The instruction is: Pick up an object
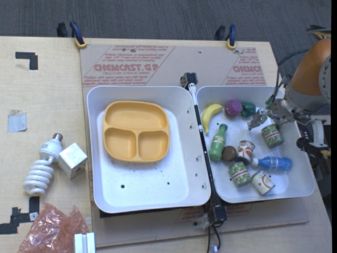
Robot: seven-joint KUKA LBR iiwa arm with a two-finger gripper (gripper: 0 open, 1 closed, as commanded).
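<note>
Over the right-hand shallow white bin (pixel 303 186) we see the grey arm with its orange band (pixel 310 73) reaching in from the right, and its two-finger gripper (pixel 261 119) sits low near the bin's upper right part. We cannot tell whether it is open or closed, nor whether it has hold of anything; the metal parts blur together against the clutter.

Just beside the gripper, to its lower right, stands a small green-labelled tin can (pixel 272 135), close enough that it may be touching. To the gripper's left lie a dark green lumpy toy (pixel 248 109) and a purple rounded toy (pixel 234 108), and further left a yellow plastic banana (pixel 211 114) curves along the bin's left wall. Below the banana a green plastic bottle (pixel 218 143) stands tilted, with a brown round toy (pixel 228 153) at its lower right. Near the middle of the bin we make out a red-and-white small can (pixel 245 150), a blue plastic bottle lying on its side (pixel 274 164), a second green-labelled can (pixel 239 173) and a white can with coloured marks (pixel 263 183).

We find a yellow three-compartment plastic tray (pixel 136 130) lying flat in the left-hand white bin (pixel 152 194). On the bench to the left of the bins rest a white spiral light bulb (pixel 42 166) and a white cube-shaped block (pixel 72 159), touching or nearly so, with a crumpled reddish plastic bag (pixel 52 231) below them.
</note>
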